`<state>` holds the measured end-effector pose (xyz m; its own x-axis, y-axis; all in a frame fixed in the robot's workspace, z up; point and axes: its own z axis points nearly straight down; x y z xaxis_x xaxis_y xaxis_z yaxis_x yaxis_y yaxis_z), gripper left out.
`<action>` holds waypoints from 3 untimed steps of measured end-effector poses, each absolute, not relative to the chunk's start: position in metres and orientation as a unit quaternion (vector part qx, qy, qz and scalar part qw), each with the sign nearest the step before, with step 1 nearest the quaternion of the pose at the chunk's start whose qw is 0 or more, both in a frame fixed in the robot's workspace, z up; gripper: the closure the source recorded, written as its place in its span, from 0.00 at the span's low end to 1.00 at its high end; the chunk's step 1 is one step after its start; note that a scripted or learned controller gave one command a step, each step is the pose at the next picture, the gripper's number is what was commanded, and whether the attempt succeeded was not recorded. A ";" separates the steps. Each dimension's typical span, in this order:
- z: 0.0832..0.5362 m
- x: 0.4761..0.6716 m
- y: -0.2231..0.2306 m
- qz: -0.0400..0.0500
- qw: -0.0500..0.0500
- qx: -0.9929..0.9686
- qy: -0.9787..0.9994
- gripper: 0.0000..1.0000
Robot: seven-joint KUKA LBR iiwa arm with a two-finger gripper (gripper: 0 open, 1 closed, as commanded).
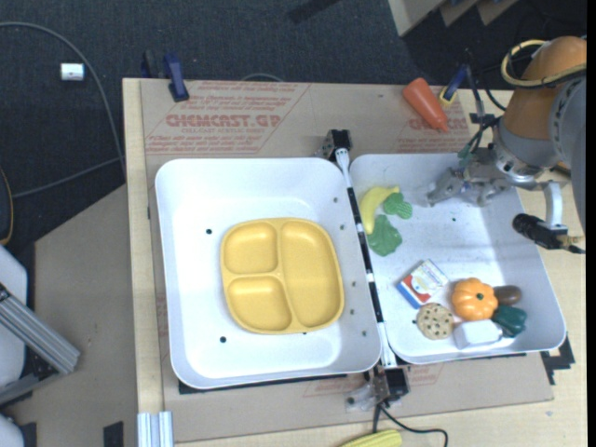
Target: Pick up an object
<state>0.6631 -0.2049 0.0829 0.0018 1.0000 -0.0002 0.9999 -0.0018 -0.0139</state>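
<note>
My gripper (458, 192) hangs over the back of the right bin (521, 259), fingers spread apart with nothing between them. To its left a yellow banana (372, 205) lies by the bin's left wall, with green leafy pieces (386, 233) beside it. Toward the front lie a small red, white and blue box (422, 282), a round cookie (434, 320), an orange pumpkin (472, 298), a brown piece (507, 295), a dark green piece (511, 319) and a white block (480, 334).
The left bin (186, 250) holds a yellow divided plate (280, 275). An orange carrot-like object (425, 104) lies on the board behind the right bin. A blue clamp (173, 77) grips the board's back left edge.
</note>
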 end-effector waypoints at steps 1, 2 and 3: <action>0.084 0.591 -0.117 0.000 0.001 -0.707 -0.707 0.00; 0.084 0.653 -0.103 0.009 0.008 -0.706 -0.708 0.00; 0.095 0.656 -0.101 0.003 0.001 -0.707 -0.707 1.00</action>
